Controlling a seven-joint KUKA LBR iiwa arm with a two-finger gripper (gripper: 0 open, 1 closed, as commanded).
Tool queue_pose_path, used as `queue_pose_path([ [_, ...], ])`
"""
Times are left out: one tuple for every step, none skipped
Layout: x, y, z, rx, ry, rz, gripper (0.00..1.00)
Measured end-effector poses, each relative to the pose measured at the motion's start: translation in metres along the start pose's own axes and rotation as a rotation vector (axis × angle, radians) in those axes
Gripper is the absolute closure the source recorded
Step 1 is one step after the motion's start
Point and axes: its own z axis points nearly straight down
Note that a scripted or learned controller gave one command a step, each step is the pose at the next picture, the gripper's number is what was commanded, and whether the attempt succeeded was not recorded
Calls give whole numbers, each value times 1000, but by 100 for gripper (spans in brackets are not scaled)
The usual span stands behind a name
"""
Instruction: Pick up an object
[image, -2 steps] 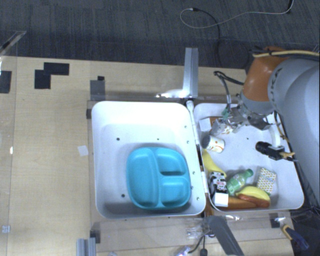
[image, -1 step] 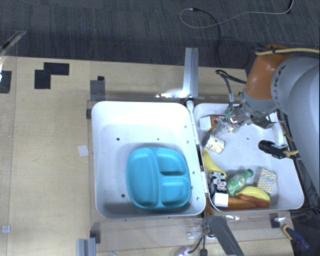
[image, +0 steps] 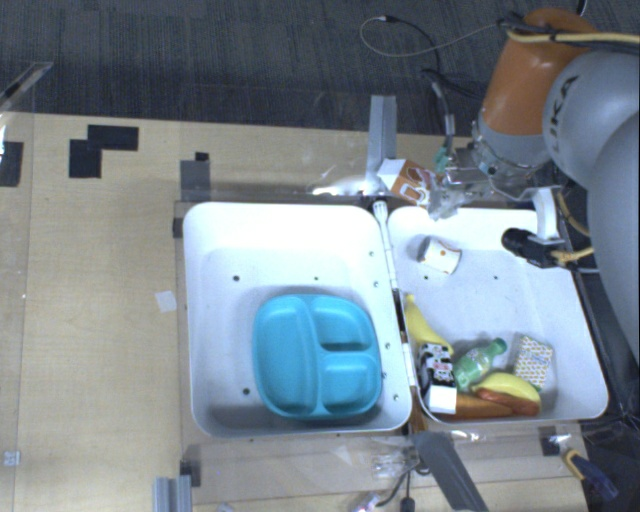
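Objects lie in the white bin (image: 520, 290) on the right side of the view. A small white and grey piece (image: 438, 256) sits by itself near the far edge of this bin, well apart from the other things. A yellow banana (image: 418, 325) leans along the bin's left wall. Just next to it, nearer the front, is a little black and white box (image: 436, 362). A green bottle (image: 478, 362) lies beside the box and touches it. In front of the bottle there is a second yellow banana (image: 510, 385), and a long orange thing (image: 490, 405) lies under it, close to the front edge. A packet with a pattern (image: 533, 358) sits near the front right corner.

The gripper (image: 447, 197) hangs over the far edge of this bin, close to its far left corner. I cannot tell if it is clenched or let go, and I cannot see anything held in it. A small brown and white packet (image: 408, 181) is just beside the gripper, at the far edge where the two bins meet. I cannot tell if they touch. The grey arm (image: 590, 110) with its orange band comes in from the far right corner.

The other white bin (image: 215, 300) holds a blue plate (image: 318, 352) with three parts, near its front edge. Both bins rest on the light wooden bench (image: 90, 300).
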Motion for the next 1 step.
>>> queue_pose_path([
  [0, 0, 0, 0, 0, 0, 0],
])
